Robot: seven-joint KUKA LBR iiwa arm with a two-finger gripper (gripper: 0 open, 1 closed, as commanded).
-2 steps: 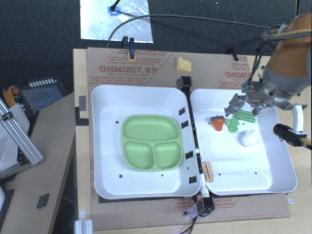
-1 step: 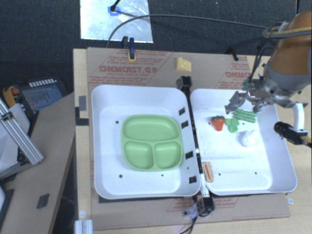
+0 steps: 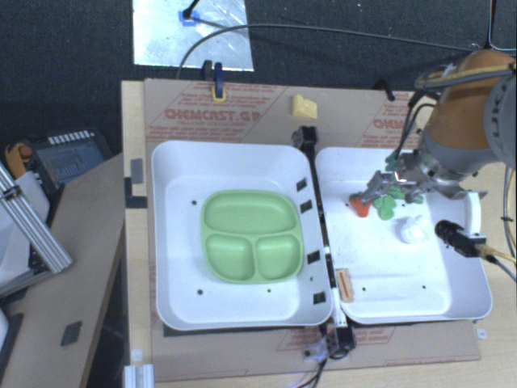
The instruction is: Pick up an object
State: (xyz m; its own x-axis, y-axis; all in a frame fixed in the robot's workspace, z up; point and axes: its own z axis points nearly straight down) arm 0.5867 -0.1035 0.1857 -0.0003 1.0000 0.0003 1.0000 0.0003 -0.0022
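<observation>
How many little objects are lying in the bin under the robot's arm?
3: an orange piece, a green piece beside it, and a white piece lower right. The gripper may hide more.

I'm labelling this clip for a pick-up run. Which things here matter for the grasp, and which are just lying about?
Part of the job:
- pincer, low over the right bin
- red object
- green object
- white object

Just lying about:
- green divided tray in the left bin
- yellow block on the board behind the bins
- blue and yellow clamp
</observation>
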